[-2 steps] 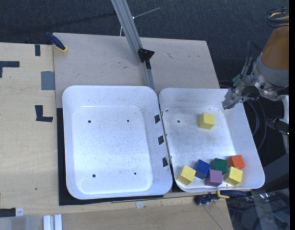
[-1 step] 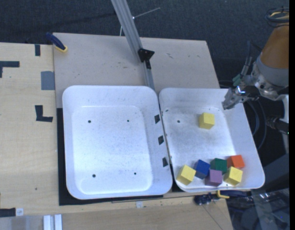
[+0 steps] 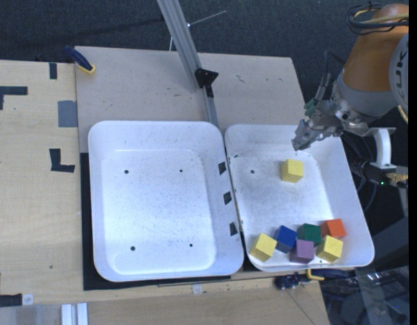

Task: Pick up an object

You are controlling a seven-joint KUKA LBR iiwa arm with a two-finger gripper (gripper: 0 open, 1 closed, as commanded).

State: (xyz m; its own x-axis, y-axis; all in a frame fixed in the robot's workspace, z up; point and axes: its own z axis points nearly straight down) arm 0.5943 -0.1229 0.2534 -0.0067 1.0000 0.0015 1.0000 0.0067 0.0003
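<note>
You are at the approach step: the gripper [image 3: 304, 139], finger state impossible to tell, hangs over the right bin [image 3: 344, 181] with the lone yellow cube [image 3: 292, 170] free just at its 7 o'clock, so next descend there.

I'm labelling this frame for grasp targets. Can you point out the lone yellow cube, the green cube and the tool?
lone yellow cube [image 3: 292, 170], camera view, on its top face.
green cube [image 3: 309, 233], camera view, on its top face.
tool [image 3: 304, 139], camera view, at its tip.
</note>
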